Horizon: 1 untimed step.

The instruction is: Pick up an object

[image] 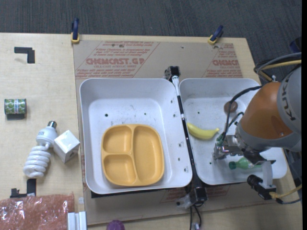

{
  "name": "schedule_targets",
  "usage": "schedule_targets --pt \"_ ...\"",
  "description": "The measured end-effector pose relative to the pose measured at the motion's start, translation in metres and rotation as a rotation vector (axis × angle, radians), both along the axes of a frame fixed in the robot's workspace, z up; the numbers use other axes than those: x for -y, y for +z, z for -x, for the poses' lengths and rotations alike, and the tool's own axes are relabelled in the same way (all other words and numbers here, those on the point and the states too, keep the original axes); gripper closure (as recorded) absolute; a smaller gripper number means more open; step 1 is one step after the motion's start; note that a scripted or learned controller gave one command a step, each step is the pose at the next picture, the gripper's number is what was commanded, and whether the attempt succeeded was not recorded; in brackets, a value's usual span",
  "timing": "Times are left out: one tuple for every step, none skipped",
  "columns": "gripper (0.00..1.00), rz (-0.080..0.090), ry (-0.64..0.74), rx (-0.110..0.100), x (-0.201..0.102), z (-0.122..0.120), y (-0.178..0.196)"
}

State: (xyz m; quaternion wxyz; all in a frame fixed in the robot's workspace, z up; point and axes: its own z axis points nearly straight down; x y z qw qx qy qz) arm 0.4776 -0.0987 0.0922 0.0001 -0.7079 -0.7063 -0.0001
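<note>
On the bench, the right bin (206,92) holds a banana (203,132); the gripper (221,150) sits at its four o'clock, jaw state unclear.

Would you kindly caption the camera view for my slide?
Arm's gripper low in the right bin near a banana; yellow tray in the left bin.

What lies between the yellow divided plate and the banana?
In the camera view, between the yellow divided plate and the banana lie a bare strip of the left bin's floor and the two bins' adjoining walls. Nothing else sits there.
</note>
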Motion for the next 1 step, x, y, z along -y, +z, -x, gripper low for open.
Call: schedule_targets --pt "0.0 0.001 0.001 0.001 0.0132 -0.0423 0.0002"
